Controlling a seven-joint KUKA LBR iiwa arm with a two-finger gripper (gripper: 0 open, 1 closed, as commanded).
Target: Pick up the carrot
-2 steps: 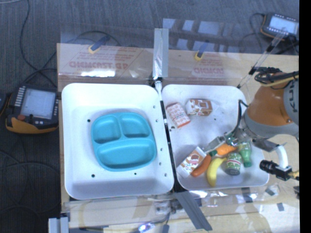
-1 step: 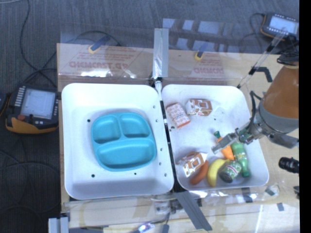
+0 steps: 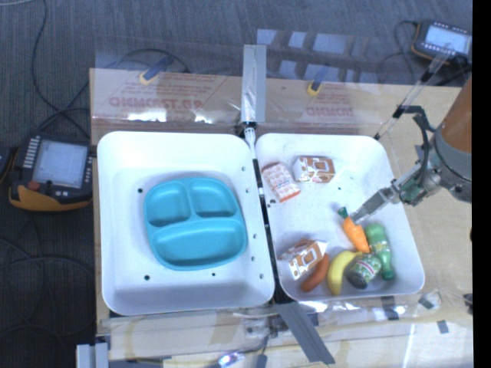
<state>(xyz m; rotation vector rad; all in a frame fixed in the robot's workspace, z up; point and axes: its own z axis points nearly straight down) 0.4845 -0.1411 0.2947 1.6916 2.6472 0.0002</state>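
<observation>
The carrot (image 3: 354,234), small and orange with a green stub at its upper-left end, lies tilted in the right bin (image 3: 360,153), near the right wall. My gripper (image 3: 365,208) reaches in from the right at a slant. Its tip hovers just up and right of the carrot's green end, very close to it. The carrot rests on the bin floor, and the view does not show it between the gripper's parts.
A green bottle (image 3: 379,245) lies right beside the carrot. A banana (image 3: 339,271), a dark can (image 3: 364,271), a red sausage (image 3: 314,275) and a snack pack (image 3: 302,256) crowd the front. Two packs (image 3: 279,181) (image 3: 314,169) lie at the back. The left bin holds a blue tray (image 3: 196,221).
</observation>
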